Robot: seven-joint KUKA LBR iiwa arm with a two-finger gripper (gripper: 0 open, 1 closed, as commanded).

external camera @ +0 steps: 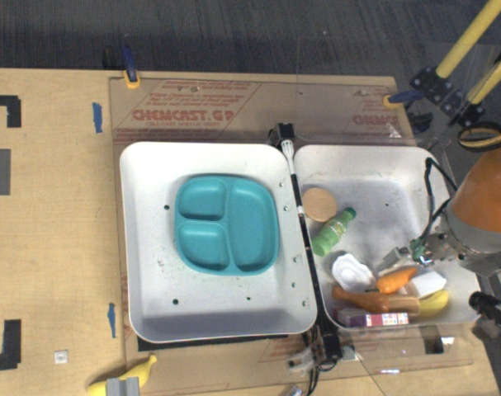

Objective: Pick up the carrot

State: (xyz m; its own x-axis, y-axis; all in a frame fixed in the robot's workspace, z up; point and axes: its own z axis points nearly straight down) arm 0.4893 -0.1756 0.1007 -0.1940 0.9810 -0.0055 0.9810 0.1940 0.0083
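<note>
The carrot [396, 281], short and orange, lies in the right bin [382, 196] near its front right corner. It rests among other food items, against a white block [430, 283] and above a brown sausage [374, 299]. My gripper [405, 260] reaches in from the right and sits just above the carrot's upper edge. Its metal fingers [389, 261] stand apart and open, with nothing between them. The orange wrist band [485, 192] hangs over the bin's right wall.
A green bottle [333, 231], a tan disc [319, 204], a white crumpled item [350, 269], a banana [436, 304] and a pink packet [374, 318] share the right bin. The left bin [151, 279] holds a teal divided plate [228, 224].
</note>
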